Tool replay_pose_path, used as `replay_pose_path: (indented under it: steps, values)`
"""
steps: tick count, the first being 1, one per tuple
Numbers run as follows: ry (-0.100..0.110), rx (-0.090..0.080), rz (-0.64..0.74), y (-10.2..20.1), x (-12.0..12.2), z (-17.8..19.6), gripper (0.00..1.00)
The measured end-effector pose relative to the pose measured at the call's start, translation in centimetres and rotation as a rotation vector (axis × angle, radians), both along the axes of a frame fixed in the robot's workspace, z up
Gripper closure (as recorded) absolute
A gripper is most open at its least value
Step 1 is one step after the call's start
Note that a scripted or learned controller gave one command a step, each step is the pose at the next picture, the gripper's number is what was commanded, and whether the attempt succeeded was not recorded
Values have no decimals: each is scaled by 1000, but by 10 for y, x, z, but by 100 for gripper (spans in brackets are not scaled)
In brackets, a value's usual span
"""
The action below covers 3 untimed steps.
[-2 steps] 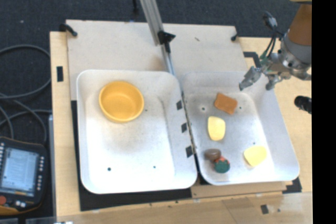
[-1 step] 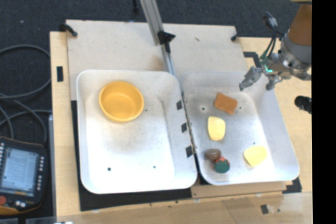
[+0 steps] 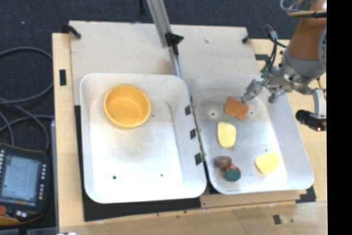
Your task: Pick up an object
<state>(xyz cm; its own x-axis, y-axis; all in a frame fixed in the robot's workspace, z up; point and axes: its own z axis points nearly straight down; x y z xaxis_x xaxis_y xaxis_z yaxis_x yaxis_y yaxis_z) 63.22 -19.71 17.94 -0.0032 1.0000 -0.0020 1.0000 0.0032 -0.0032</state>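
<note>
The right bin (image 3: 291,135) holds several small things. An orange-brown block (image 3: 237,108) lies near its far edge, with a pale yellow piece (image 3: 226,134) just in front of it. A yellow wedge (image 3: 268,163) sits at the front right. A brown lump (image 3: 222,162) and a green and red piece (image 3: 232,173) lie together at the front left. My gripper (image 3: 262,93) hangs over the bin's far right part, just right of and above the orange-brown block. It is open, with nothing between its spread fingers.
In the left bin (image 3: 93,173) a yellow bowl (image 3: 127,105) stands upright at the far left. A slanted metal pole (image 3: 157,3) rises from the bench behind the bins. A raised divider (image 3: 195,135) separates the two bins.
</note>
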Motion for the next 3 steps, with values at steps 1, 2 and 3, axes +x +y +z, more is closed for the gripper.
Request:
replay_pose_path:
  steps: [1,2,3]
  values:
    - [2,1,0,7,-5,-59,0]
    - [-2,-1,-2,5,-5,-79,0]
    - [-7,-2,-2,5,-4,-66,100]
